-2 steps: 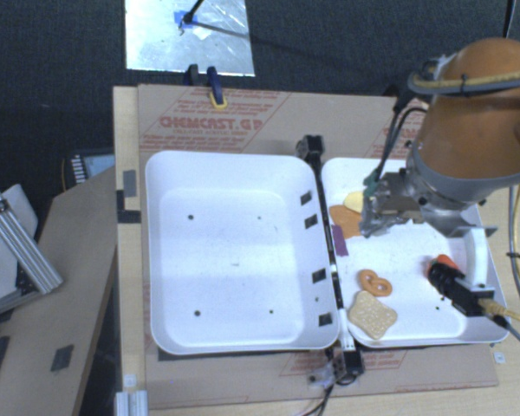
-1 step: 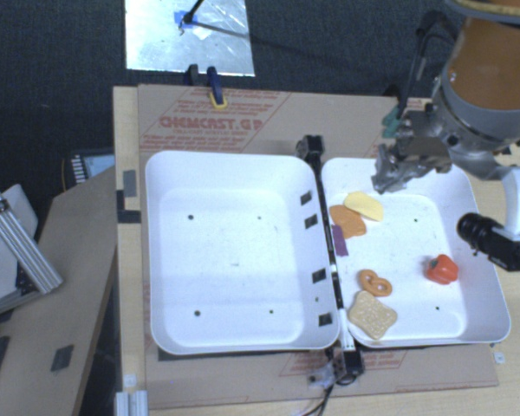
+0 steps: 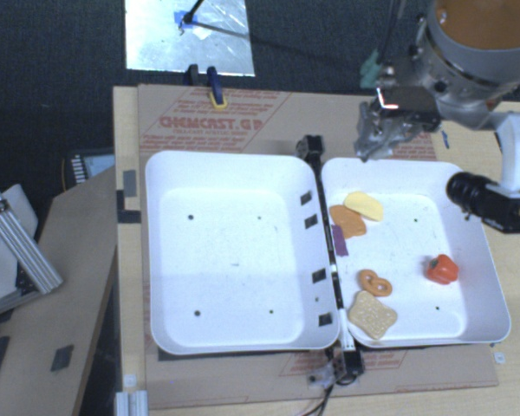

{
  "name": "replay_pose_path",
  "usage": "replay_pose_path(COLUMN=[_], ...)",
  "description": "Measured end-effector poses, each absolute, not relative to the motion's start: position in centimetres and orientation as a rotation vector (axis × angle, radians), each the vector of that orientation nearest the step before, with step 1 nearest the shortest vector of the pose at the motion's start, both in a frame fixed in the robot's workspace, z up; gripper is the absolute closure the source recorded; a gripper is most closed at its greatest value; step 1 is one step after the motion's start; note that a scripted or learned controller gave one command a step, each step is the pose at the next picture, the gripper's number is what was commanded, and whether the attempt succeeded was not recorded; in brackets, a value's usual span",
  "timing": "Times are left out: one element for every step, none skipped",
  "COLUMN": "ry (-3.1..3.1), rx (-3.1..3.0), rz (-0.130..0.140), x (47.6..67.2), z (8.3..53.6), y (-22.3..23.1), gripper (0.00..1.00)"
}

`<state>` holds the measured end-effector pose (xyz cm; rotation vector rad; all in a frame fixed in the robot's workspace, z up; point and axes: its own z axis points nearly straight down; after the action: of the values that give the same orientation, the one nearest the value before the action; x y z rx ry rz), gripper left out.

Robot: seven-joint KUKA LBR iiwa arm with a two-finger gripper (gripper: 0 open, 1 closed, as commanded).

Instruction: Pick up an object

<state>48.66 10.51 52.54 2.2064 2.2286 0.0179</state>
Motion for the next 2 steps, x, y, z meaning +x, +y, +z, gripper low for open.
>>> replay_pose_path(ry=[2.227,2.232], rx=[2.214,2.21], rz=[0.006,0.006], x=[48.6,55.0], z=[53.6,53.4], y=[12.7,20.8], gripper=[1.0,1.0])
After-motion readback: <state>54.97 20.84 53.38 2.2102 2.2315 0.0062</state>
